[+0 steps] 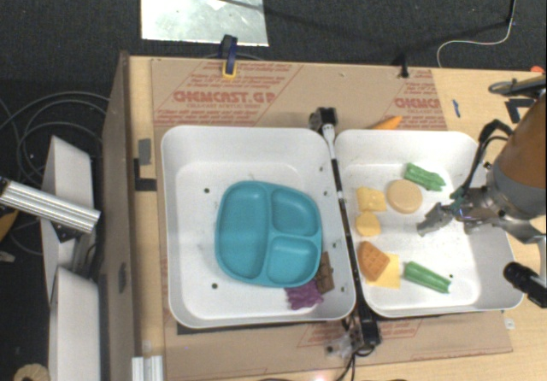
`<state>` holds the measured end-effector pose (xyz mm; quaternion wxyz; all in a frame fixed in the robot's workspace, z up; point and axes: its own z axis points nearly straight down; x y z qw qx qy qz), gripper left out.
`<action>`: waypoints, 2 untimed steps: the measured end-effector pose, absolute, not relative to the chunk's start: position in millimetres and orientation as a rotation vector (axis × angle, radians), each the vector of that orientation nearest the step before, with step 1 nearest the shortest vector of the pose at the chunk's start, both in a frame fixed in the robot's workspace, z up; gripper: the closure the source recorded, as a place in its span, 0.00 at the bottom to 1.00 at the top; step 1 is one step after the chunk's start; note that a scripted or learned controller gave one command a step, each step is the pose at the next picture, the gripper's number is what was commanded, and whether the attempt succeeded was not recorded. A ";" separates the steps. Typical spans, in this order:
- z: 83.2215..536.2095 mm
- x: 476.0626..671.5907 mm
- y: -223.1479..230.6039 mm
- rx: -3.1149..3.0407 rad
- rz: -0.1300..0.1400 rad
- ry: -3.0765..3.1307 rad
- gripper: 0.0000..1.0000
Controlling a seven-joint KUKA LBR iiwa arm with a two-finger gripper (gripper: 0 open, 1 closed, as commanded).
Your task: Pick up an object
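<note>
The right bin (466, 149) holds several toy foods. A round tan bun (404, 196) lies beside a green piece (425, 176) near the back. Two yellow chunks (369, 199) (367, 224) sit by the bin's left wall. At the front lie an orange waffle-like piece (373, 260), a yellow wedge (389, 274) and a green pickle (426, 277). My gripper (432, 219) hovers low over the bin's middle, just right of the bun and above the pickle, with nothing seen held in it.
The left bin (184, 157) carries a blue divided plate (267, 234), with a purple item (301, 296) and a brown item (325, 275) at its front right. An orange item (387, 123) lies on the bench behind the right bin. The grey arm (513, 191) enters from the right.
</note>
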<state>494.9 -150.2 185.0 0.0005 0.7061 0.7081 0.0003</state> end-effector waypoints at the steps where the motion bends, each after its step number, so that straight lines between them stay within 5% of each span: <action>1: 79.4 547.7 -140.3 2.212 0.001 2.229 0.00; 2: 86.4 640.7 -163.3 2.206 0.008 2.222 0.00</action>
